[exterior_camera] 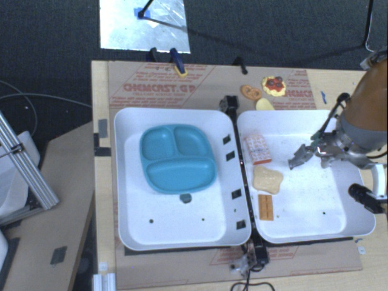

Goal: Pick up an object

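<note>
In the right bin [339, 223], my gripper [298, 157] hovers over the white floor, pointing left, open with nothing between its fingers. To its left lie three toy foods. A pink-and-white wrapped piece [256, 148] lies nearest the bin's top left. Just below it rests a beige bread-like piece [267, 179], and below that an orange-brown cracker strip [265, 207]. The gripper stands apart from all of them, about a hand's width right of the beige piece.
The left bin [130, 223] holds a blue divided plate [177, 157] and a small grey-green bit [185, 197]. Behind the bins, on the cardboard, sit a cookie [251, 92], a small pizza toy [274, 85] and a yellow piece [264, 104]. A black divider [241, 180] runs between the bins.
</note>
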`<state>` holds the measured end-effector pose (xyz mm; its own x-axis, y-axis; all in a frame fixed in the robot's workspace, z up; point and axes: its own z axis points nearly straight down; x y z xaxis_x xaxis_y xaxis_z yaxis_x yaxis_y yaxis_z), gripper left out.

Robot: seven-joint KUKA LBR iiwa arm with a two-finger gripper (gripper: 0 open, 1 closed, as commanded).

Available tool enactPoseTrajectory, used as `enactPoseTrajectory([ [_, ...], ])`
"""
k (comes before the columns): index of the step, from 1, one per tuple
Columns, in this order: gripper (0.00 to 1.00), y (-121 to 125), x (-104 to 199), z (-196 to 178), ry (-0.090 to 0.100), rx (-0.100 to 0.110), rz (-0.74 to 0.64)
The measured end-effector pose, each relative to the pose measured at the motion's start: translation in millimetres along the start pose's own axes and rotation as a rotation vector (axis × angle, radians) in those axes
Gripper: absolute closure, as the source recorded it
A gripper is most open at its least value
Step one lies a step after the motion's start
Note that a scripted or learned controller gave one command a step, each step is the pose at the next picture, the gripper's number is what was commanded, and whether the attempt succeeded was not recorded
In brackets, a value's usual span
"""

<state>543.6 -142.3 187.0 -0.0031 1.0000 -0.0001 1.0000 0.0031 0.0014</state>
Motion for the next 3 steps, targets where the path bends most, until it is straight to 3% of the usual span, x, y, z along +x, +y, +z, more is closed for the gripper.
enactPoseTrajectory([
  [1, 0.0, -33, -21, 83, 0.001, 0.007, 0.005],
  [2, 0.0, -54, 29, 97, -0.008, -0.015, -0.001],
  [3, 0.0, 11, 57, 86, -0.001, -0.007, -0.005],
])
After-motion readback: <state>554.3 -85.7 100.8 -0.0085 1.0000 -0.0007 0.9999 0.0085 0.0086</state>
